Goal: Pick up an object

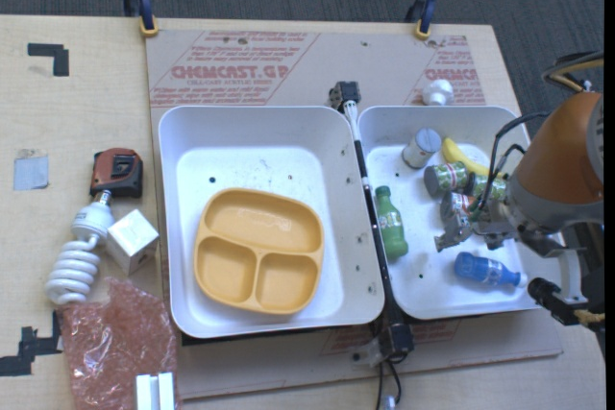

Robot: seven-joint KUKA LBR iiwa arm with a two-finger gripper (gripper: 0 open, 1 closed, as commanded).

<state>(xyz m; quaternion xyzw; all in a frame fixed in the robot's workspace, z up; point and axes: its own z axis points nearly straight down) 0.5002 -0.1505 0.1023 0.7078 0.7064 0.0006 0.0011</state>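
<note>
Arm (567, 154): reaches over right bin (413, 298).
Left bin (183, 206): holds tan divided tray (258, 250).
Right bin: green bottle (389, 221), blue bottle (487, 270), green can (446, 178), banana (463, 156), grey cup (421, 148).
Claw (452, 233): low between can and blue bottle; finger spread cannot be told; nothing seen clamped.

You look down from one fixed camera above the pale wooden bench (77, 139), tilted at a slant. Both shallow white plastic bins (183, 206) sit mid-frame at moderate range, and the grey, orange-banded arm (569, 158) enters from your right edge.
</note>
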